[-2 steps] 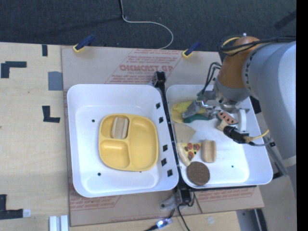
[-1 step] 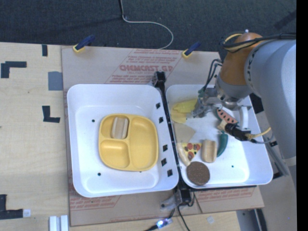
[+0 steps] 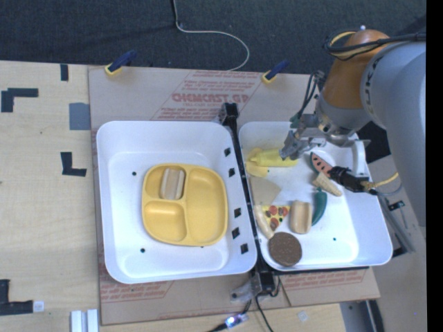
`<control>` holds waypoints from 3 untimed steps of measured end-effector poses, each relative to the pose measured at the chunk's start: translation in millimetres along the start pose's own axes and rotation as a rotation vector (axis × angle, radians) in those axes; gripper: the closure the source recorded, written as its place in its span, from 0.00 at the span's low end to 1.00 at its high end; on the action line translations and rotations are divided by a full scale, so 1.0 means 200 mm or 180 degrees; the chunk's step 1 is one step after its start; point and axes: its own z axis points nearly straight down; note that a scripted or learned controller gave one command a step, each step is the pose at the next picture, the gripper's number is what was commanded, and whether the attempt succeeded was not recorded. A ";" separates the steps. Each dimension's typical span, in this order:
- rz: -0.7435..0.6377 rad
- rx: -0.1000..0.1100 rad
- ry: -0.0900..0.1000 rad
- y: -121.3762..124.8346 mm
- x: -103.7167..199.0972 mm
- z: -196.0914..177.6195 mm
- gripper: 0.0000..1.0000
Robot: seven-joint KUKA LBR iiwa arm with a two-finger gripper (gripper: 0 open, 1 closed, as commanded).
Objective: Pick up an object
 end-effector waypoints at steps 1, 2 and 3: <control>0.0003 0.0000 -0.0001 0.00 -0.01 -0.21 1.00; 0.0001 -0.0002 -0.0001 0.00 -0.01 -0.43 1.00; -0.0011 0.0015 0.0005 -0.11 0.25 -0.47 1.00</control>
